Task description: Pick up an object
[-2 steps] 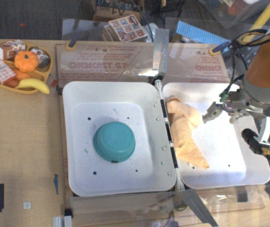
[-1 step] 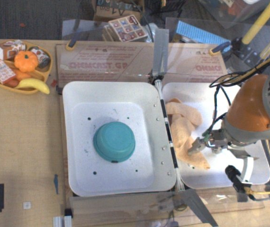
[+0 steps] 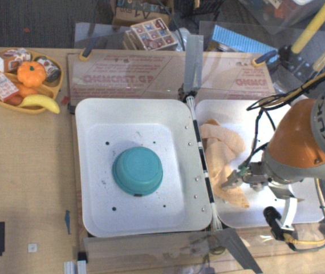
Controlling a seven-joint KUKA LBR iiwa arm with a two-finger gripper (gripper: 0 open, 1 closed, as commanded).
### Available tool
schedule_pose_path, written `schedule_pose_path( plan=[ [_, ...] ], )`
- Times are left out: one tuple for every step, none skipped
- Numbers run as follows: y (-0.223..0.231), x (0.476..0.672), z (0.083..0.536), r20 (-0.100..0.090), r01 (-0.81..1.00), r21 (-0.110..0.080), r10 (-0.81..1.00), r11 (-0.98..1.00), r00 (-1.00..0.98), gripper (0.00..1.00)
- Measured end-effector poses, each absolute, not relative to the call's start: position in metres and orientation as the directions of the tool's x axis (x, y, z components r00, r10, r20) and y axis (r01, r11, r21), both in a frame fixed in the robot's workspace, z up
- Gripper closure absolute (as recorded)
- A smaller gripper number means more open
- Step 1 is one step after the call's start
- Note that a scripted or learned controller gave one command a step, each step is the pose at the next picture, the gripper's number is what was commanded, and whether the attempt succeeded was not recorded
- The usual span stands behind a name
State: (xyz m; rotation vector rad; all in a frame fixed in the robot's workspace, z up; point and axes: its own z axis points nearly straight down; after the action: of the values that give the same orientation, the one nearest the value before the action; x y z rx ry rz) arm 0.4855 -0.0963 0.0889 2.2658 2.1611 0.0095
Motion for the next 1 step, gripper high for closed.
schedule_pose_path(
  plan=[
    [-0.1206, 0.4821, 0.0881, 0.003, 0.951, 0.008, 0.951, -0.308, 0.308, 0.00]
  ],
)
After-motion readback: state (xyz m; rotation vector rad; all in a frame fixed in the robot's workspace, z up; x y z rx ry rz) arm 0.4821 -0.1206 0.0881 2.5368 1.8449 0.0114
